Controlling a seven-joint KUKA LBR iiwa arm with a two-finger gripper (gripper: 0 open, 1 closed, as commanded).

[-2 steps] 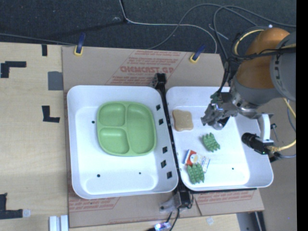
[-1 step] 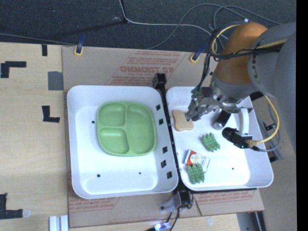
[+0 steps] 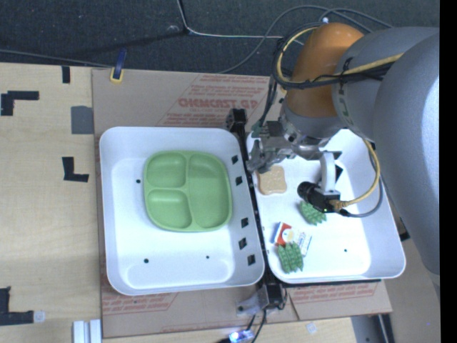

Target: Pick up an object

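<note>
Nearest the camera, at the front of the right bin [image 3: 378, 263], a green block [image 3: 290, 257] lies beside a small red-and-white item [image 3: 284, 232], with bare white floor to their right. A little farther in, a second green piece [image 3: 313, 213] sits just beside a black part of the arm's cabling. Beyond these, a tan, toast-like slab [image 3: 272, 181] rests close against the divider between the bins. The claw [image 3: 265, 156] hangs right above it, pointed down near the bin's left wall; I cannot tell whether it is open or closed. The grey arm [image 3: 400, 98] bends in from the right. In the left bin [image 3: 114, 213] lies a green divided plate [image 3: 188, 191], on the table [image 3: 43, 213]
</note>
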